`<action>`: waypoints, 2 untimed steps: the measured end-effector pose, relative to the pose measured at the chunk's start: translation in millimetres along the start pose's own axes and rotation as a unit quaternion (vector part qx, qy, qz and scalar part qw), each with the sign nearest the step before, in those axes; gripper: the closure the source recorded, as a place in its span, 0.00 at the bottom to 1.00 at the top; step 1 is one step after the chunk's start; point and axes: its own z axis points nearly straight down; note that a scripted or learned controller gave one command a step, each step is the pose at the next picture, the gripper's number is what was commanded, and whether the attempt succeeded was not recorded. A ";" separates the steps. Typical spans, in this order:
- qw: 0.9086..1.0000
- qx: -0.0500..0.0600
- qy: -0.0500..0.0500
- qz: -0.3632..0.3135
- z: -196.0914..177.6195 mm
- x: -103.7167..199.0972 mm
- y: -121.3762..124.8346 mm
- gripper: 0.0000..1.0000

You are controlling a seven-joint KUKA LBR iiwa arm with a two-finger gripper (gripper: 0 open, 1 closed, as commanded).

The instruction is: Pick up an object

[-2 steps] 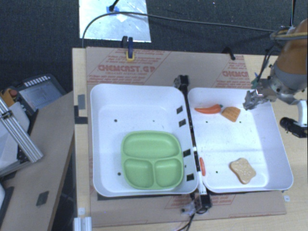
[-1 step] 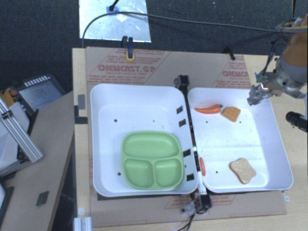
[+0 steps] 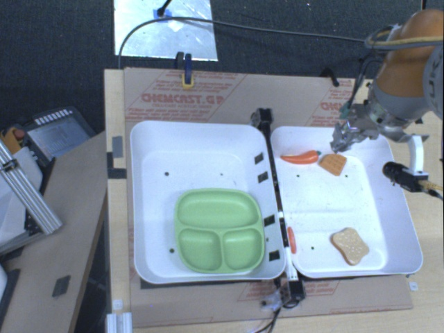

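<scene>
Where fingers blur together, tool (image 3: 341,141) just above orange cracker (image 3: 333,164).

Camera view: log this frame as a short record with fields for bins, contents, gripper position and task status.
left bin: green tray
right bin: carrot, cracker, toast
gripper: over right bin's far edge, just above the cracker; finger state unclear
carrot vs cracker: side by side, carrot nearer the divider
toast: near corner, apart from the others
task status: nothing visibly held

The grey arm (image 3: 406,68) reaches in from the right, pincer (image 3: 341,143) pointing down.
</scene>
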 end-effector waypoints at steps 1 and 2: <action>1.000 0.000 0.000 0.000 -2.4 49.3 7.8 1.00; 1.000 0.000 0.000 0.000 -12.0 106.9 3.4 1.00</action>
